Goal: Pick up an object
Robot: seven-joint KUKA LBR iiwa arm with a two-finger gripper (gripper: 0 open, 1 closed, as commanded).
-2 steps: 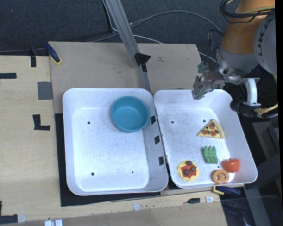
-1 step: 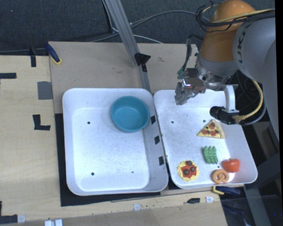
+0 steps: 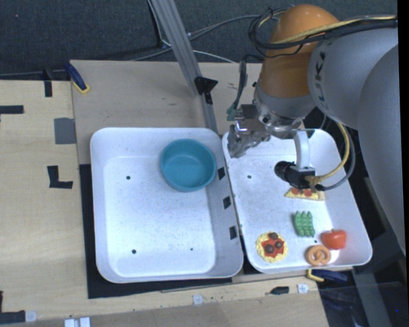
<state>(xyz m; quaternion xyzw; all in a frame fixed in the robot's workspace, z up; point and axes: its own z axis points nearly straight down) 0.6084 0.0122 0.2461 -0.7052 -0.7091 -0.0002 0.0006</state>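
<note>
My gripper (image 3: 240, 143) hangs over the far left corner of the right bin (image 3: 262, 197), close to the wall between the two bins, and I see nothing held in it. In the right bin lie a pizza slice (image 3: 306, 193), a green ridged piece (image 3: 303, 224), a round yellow pizza (image 3: 272, 246), a red tomato-like toy (image 3: 334, 239) and an orange ring (image 3: 318, 255). A blue bowl (image 3: 187, 165) stands upright at the far right of the left bin (image 3: 126, 216). A black part (image 3: 287, 170) on the arm hides part of the pizza slice.
The grey arm with its orange band (image 3: 297, 49) covers the bench's far right. A slanted metal pole (image 3: 184, 53) rises behind the bins. The toys cluster along the right bin's near and right sides.
</note>
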